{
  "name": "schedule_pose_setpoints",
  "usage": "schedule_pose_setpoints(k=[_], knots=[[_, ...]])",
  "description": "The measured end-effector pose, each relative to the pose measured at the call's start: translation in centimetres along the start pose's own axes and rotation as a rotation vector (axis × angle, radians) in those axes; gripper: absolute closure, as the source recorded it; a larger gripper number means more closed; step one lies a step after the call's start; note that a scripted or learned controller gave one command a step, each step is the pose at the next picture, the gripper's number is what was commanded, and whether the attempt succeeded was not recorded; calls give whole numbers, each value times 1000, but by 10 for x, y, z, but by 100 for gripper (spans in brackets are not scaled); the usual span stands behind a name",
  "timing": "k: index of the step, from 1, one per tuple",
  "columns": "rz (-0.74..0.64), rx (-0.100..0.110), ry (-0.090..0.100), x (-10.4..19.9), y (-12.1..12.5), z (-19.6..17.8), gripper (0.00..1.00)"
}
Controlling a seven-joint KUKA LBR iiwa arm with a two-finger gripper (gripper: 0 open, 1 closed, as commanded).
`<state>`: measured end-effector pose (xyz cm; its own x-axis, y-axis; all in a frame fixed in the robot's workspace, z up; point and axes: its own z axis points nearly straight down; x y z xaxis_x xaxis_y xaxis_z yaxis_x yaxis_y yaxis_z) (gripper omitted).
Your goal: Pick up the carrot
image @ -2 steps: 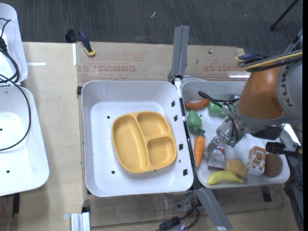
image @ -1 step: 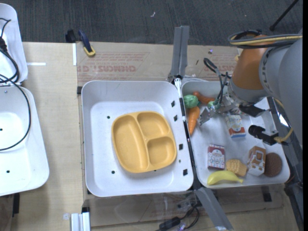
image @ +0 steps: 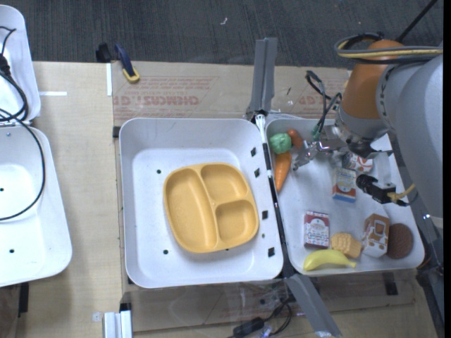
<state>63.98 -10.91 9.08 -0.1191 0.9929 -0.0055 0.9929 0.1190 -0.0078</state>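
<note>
Dark carpet runs behind a pale wooden bench, and on it sit two shallow white bins side by side. Left bin (image: 141, 210): just a yellow three-compartment plastic plate (image: 211, 206). Right bin (image: 416, 248): crowded.

The target, a tapered orange toy carrot (image: 282, 170), leans against that bin's left wall near the back corner, with a round green toy vegetable (image: 280, 142) touching its top end.

The grey arm's two-finger gripper (image: 308, 153) hovers just right of the carrot, nothing visibly in it. How wide its jaws stand, I cannot tell from this slant.

The tricky part, I'd say, is the wall. The approach should come from above, the fingers straddling the carrot's mid-length across its narrow width, clear of the green neighbour. A small red-and-white carton (image: 344, 185) nearby looks safely apart.
</note>
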Motion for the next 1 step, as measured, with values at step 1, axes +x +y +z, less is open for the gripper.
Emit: schedule_pose_setpoints(k=[1], knots=[[-271,13,8,6,4,4,0]])
